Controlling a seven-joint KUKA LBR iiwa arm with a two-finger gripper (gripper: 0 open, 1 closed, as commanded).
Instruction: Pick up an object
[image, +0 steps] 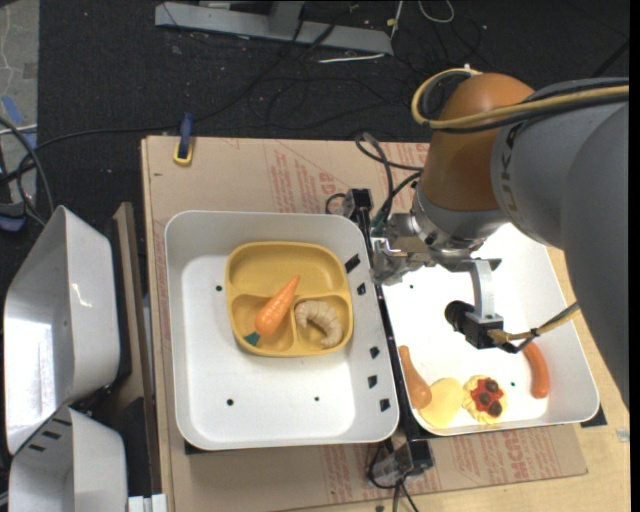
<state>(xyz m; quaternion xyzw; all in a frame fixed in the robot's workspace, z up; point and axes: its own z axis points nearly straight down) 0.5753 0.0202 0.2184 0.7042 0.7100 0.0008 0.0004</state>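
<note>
Brown bench (250, 165), two white bins (200, 400), blue-yellow clamp (184, 140)

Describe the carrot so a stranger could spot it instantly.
Look in the left white bin, at the yellow divided plate. The carrot lies slanted across the plate's divider. It is orange and tapered, unlike the pale curled shrimp beside it.

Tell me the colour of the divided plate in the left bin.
Yellow; the divided plate shows clearly in the camera view.

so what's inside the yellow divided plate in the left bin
The yellow divided plastic plate holds an orange toy carrot lying across a divider and a pale curled shrimp-like toy. A small dark green bit peeks from under the carrot's thick end; the rest is covered.
</note>
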